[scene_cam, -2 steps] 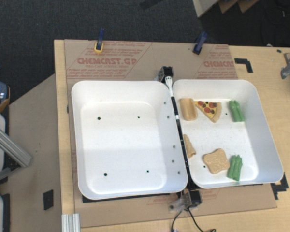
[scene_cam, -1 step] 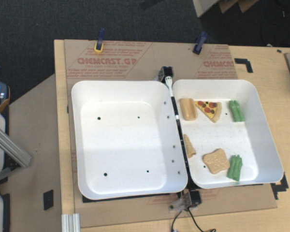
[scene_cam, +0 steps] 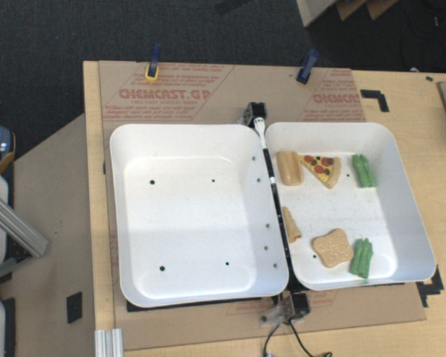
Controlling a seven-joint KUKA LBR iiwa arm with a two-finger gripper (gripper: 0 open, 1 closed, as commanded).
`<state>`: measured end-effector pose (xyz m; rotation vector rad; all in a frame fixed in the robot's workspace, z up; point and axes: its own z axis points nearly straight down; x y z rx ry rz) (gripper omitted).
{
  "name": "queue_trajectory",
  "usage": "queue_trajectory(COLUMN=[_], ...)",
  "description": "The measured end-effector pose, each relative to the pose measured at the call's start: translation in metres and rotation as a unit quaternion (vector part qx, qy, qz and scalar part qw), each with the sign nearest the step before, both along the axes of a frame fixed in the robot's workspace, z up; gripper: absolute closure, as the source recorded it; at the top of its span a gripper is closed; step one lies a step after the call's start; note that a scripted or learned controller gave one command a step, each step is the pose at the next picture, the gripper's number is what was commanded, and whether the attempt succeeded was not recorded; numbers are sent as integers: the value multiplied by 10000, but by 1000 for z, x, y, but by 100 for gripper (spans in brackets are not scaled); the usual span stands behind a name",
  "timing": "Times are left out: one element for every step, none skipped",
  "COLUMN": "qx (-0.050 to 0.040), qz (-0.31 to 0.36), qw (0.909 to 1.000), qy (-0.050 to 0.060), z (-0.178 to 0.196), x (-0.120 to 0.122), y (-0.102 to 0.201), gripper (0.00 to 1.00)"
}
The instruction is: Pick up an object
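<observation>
The right bin (scene_cam: 401, 192) holds several toy food pieces. A tan bread roll (scene_cam: 288, 166) lies near its upper left, with a pizza slice (scene_cam: 322, 168) just right of it and a green vegetable piece (scene_cam: 363, 170) further right. Along the bin's left wall rests a small tan piece (scene_cam: 291, 225). Near the front sit a toast-like slice (scene_cam: 332, 248) and a second green piece (scene_cam: 361, 257) touching its right side.
The left bin (scene_cam: 134, 199) sits beside the right one, their rims meeting at a black divider strip (scene_cam: 271, 192). Both rest on a cardboard sheet (scene_cam: 208, 88) held by clamps (scene_cam: 153, 67) at the back. Cables (scene_cam: 286, 326) trail off the front edge.
</observation>
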<state>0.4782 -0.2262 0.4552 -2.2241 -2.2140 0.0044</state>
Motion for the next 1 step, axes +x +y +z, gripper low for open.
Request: queue_trajectory(qx=[-28], qz=[41], qw=[10000], qy=[-80], z=[85], x=[17], y=[29], gripper=[0])
